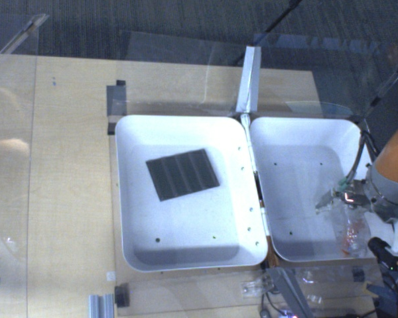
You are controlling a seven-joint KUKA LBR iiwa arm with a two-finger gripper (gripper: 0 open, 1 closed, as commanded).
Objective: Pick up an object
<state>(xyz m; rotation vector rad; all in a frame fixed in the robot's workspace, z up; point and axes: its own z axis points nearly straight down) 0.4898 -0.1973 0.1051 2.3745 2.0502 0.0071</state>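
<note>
A dark grey ribbed rectangular pad (183, 173) lies flat in the left bin (139, 244), slightly turned, toward its back left. In the right bin (298, 144) a small clear plastic object with reddish marks (352, 234) lies near the front right corner. The gripper (336, 199) is low over the right side of the right bin, just above and to the left of the clear object. The grey arm with its orange band (395, 171) comes in from the right edge and hides part of the bin's right wall.
A metal upright post (249, 88) stands behind the seam between the two bins. Cables and black fittings (385, 257) crowd the front right corner by the arm. The wooden bench (53, 177) stretches to the left of the bins.
</note>
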